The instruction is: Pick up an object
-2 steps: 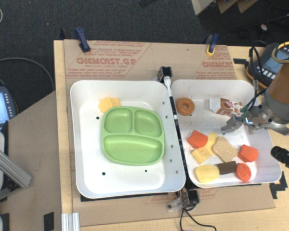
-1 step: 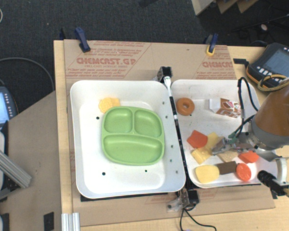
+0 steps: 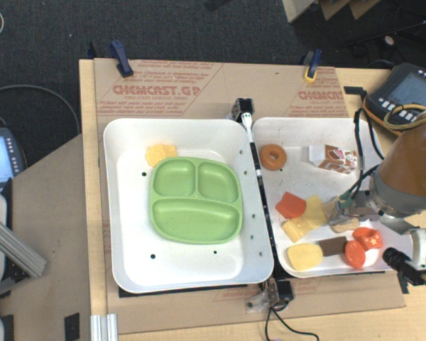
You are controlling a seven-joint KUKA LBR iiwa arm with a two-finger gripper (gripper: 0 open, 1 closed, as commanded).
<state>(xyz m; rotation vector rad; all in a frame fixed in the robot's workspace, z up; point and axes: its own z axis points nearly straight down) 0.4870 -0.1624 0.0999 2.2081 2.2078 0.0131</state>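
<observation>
The right bin (image 3: 298, 124) holds several toy foods. At its back are a brown donut (image 3: 273, 156) and a brown-and-white packet (image 3: 335, 159). A red-orange block (image 3: 291, 204), pale yellow cheese pieces (image 3: 305, 220), a yellow oval piece (image 3: 304, 256), a dark brown bar (image 3: 332, 246) and two red tomato-like pieces (image 3: 362, 246) lie lower down. My gripper (image 3: 343, 217) hangs low over the bin's right middle. It is just right of the cheese and above the brown bar and tomatoes. Its tip is dark and blurred against the items.
The left bin (image 3: 117, 190) carries a green divided plate (image 3: 195, 201) and a small yellow cracker-like piece (image 3: 160, 153) at its back left. A black divider rail (image 3: 254, 158) separates the bins. A pendant with cables (image 3: 405, 101) sits at the right.
</observation>
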